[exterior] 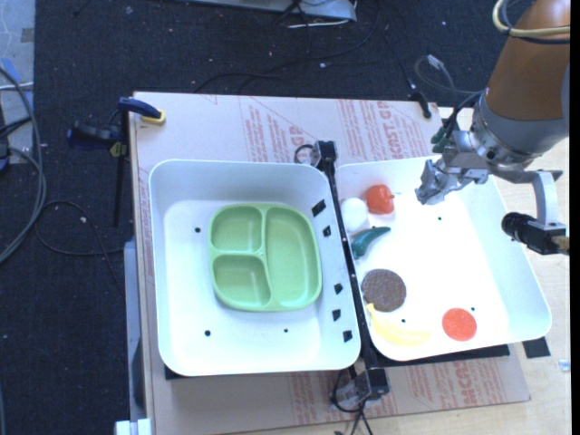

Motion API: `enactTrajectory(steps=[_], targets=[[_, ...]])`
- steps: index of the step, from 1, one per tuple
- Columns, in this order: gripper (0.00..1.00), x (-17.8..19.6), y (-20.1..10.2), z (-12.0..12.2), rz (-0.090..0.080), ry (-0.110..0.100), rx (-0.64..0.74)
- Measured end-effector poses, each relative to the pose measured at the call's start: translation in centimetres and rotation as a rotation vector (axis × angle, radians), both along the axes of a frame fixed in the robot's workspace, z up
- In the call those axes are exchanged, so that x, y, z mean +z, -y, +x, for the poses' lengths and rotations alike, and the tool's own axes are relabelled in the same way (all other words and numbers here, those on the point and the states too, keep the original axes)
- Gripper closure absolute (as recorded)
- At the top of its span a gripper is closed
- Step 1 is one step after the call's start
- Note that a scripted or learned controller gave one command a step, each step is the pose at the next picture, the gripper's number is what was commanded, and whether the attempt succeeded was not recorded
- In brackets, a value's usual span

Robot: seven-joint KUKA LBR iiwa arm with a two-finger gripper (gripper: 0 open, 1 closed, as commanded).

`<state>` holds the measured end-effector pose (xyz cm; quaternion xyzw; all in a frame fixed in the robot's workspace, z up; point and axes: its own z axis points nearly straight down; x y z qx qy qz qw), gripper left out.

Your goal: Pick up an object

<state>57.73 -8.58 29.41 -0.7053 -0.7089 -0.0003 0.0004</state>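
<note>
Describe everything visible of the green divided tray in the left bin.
The green divided tray is pale green, looks like smooth plastic, and is a rounded rectangle with raised ridges splitting it into three compartments: two smaller ones on the left, one long one on the right. It lies flat and right way up, turned slightly, near the middle of the left bin, resting on the bin's floor. Nothing lies in it, and nothing else touches it.

Red ball [380, 198], brown disc [383, 288], banana [399, 333] lie in rt bin [507, 270]

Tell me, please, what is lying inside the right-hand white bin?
In the right bin: a red item, white ball, teal piece, brown disc, yellow banana, red-orange disc. The gripper hides a far patch.
</note>
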Motion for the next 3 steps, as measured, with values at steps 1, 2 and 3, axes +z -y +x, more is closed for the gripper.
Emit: enactTrajectory(steps=[1, 2, 3], targets=[[1.00, -1.5, -4.2, 0.9, 0.000, -0.001, -0.001], [1.00, -1.7, -9.8, 1.1, 0.000, 0.000, 0.000], [1.00, -3.5, -15.2, 2.5, 0.000, -0.002, 0.000]])
